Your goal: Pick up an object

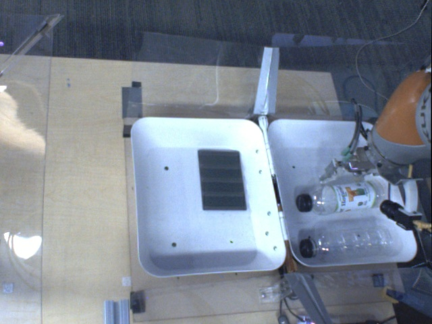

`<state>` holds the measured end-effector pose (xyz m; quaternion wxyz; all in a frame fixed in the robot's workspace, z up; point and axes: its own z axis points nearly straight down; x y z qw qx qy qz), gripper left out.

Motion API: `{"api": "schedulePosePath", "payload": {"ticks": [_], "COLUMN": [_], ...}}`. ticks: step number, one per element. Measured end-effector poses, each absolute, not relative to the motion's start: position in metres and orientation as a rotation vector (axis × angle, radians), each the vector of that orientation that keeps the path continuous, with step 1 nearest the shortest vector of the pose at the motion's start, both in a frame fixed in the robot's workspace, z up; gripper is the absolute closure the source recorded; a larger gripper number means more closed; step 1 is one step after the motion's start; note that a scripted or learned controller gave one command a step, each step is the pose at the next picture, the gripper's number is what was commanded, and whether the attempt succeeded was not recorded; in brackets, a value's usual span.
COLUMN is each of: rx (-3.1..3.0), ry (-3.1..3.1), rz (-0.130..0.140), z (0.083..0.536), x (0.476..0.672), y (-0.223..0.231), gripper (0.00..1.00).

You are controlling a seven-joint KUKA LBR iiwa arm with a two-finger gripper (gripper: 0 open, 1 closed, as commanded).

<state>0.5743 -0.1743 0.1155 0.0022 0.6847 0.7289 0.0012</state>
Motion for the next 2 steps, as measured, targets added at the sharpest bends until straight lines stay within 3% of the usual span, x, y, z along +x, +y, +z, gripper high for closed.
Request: {"api": "schedulePosePath", "payload": {"ticks": [1,2], "rx": [2.041,1.845], "ry": [2.374,2.52], "rz": [0.008,0.011], "z": [0.089,0.09], "x": [0.538,0.514], "y": [-0.206,-0.206], "gripper": [0.0,0.0]}}
